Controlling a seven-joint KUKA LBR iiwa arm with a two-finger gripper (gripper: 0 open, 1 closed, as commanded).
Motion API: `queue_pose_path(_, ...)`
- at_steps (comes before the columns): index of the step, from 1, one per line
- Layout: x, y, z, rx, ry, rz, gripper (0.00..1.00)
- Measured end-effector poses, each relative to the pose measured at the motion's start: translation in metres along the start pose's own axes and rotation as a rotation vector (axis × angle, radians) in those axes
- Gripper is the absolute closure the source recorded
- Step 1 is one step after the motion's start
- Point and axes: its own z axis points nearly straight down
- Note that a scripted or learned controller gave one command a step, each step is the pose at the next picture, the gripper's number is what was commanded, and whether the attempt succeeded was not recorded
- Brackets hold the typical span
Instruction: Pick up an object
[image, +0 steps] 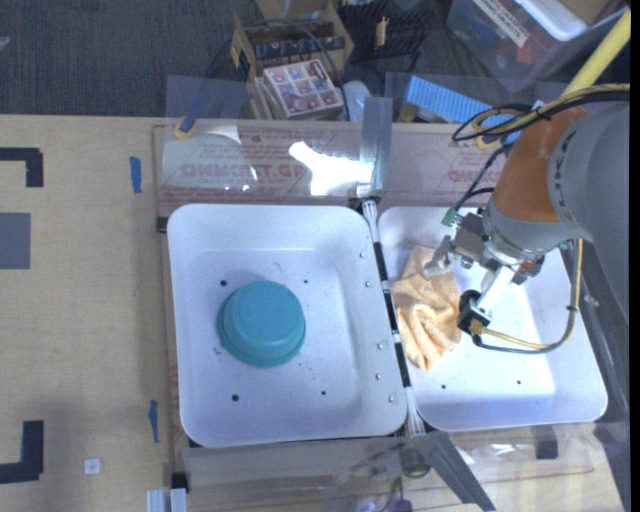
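Gripper sits low in the right bin, right over the cloth's top edge. The cloth is bunched against the wall between the bins, with open floor to its right. A teal bowl sits upside down mid left bin. The wrist hides the grip, so I cannot tell its state.

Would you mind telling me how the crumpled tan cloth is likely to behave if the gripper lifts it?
The cloth lies in soft folds, so it would probably droop rather than hold shape. It looks light and unlikely to roll or break.
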Motion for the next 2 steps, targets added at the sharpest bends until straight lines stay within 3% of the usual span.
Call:
queue_pose_path(1,-0.013,0.005,0.027,-0.01,0.004,-0.424,0.0)
queue_pose_path(2,-0.037,-0.055,0.027,-0.013,0.003,-0.569,0.0)
